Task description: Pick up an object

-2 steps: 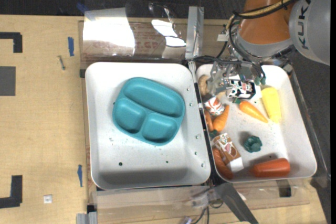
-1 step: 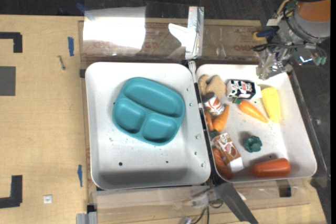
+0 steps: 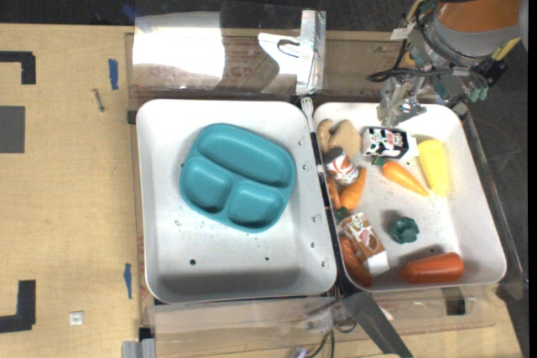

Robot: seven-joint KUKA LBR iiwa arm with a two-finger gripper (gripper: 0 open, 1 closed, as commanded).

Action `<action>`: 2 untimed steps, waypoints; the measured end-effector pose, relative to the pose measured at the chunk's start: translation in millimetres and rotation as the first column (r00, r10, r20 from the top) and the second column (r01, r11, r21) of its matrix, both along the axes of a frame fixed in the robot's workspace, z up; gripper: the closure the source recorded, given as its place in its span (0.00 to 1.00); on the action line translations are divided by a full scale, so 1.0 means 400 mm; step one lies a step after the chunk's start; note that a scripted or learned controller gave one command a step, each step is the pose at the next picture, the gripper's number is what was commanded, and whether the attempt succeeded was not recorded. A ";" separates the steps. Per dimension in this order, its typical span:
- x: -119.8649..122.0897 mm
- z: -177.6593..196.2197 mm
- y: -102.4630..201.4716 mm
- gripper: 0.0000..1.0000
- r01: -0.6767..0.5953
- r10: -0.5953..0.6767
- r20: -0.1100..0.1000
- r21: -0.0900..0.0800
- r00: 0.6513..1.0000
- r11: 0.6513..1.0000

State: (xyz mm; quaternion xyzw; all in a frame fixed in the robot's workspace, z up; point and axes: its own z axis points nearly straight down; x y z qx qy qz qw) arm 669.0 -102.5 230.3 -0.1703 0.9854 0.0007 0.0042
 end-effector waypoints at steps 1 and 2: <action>-0.191 -0.010 0.142 1.00 0.071 -0.071 -0.002 0.000 0.997 0.997; -0.003 -0.034 -0.061 1.00 -0.162 0.162 0.001 -0.005 0.987 0.987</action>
